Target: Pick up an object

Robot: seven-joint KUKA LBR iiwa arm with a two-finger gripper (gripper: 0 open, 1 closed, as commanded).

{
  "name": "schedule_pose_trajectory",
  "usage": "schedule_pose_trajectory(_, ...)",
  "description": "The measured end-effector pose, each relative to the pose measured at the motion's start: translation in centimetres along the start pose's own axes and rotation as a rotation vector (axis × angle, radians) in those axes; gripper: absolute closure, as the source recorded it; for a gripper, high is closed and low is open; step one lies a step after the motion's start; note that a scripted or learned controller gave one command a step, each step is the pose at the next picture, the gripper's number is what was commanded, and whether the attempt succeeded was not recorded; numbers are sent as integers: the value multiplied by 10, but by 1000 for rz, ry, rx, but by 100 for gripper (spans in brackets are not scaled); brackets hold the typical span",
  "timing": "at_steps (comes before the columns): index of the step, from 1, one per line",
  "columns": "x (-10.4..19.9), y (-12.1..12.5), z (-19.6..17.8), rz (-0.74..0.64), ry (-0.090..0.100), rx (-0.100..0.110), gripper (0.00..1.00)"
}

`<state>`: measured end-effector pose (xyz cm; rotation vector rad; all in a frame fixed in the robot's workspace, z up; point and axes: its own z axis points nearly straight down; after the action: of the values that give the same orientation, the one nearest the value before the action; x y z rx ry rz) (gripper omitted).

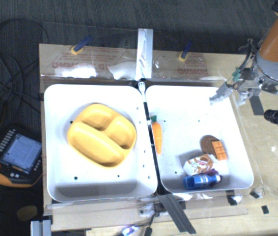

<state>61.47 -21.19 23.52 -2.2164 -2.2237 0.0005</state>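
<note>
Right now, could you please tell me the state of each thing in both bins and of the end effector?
Yellow bread loaf: resting in left bin.
Carrot: lying at right bin left wall.
Blue bottle: on its side.
Orange block: resting against brown disc.
End effector: above right bin's rim.

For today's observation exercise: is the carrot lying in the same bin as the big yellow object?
No, the carrot lies in the right bin, against its left wall, while the yellow object sits in the left bin.

Glossy white plastic bins (193, 107); smooth yellow plastic bread (101, 134).
</note>
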Motion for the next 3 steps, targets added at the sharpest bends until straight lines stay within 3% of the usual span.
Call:
schedule_pose_trajectory(1, -4, -62, 133, -118, 10, 2, 0)
schedule_pose_trajectory(2, -4, -61, 123, -118, 7, -1, 100)
schedule_pose_trajectory(3, -3, -61, 123, -119, 9, 0, 0)
